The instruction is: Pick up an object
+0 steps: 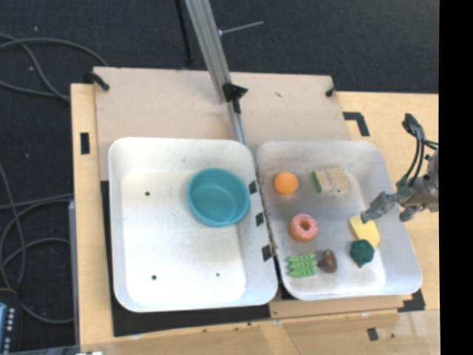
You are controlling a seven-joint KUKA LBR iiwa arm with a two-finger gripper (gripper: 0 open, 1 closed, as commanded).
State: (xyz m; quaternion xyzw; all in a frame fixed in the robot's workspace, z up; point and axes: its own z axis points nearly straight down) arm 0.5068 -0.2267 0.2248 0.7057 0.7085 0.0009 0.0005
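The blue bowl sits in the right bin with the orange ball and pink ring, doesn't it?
Not quite. The camera view shows the blue bowl alone in the left bin; the orange ball and pink ring lie in the right bin.

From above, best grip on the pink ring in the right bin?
Take the pink ring across one side of its rim, one finger in the centre hole and one outside, coming straight down. It lies flat with the hole up and sits apart from the orange ball and green toy.
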